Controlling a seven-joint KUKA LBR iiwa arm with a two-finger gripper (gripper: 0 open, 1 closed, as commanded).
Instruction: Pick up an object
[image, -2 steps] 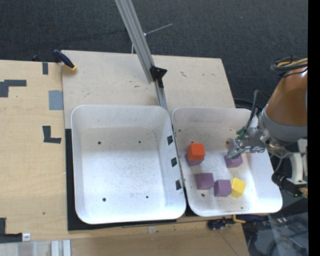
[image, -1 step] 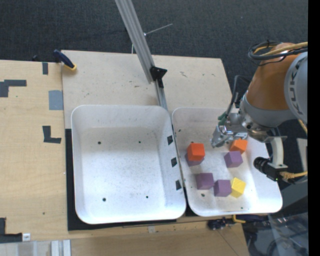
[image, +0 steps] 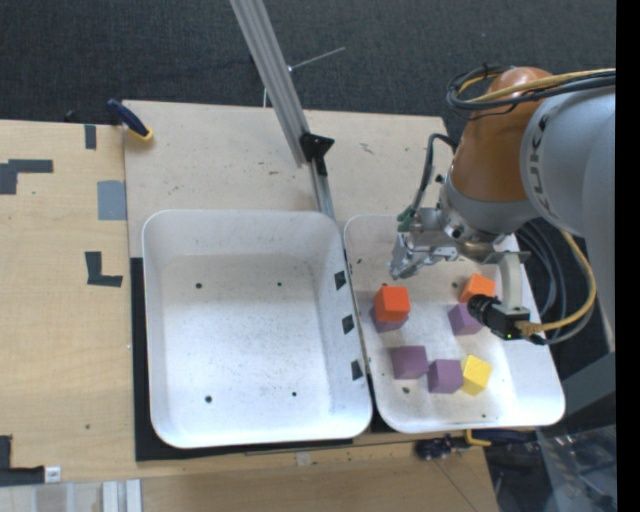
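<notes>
My gripper (image: 402, 266) hangs over the far left part of the right bin (image: 530, 405), its grey fingers pointing down with nothing seen between them. Just below it sits an orange cube (image: 392, 302) resting on a purple block (image: 384, 320). Another orange cube (image: 478, 288) lies to the right beside the arm's cable, with a purple block (image: 464, 319) under it. Near the bin's front lie two more purple blocks (image: 408, 361) (image: 445, 376) and a yellow cube (image: 477, 374).
The left bin (image: 160, 300) stands beside the right one, sharing a raised rim. A slanted metal rail (image: 285, 95) crosses the bench behind the bins. Black and yellow cables (image: 560, 310) loop at the right bin's right edge.
</notes>
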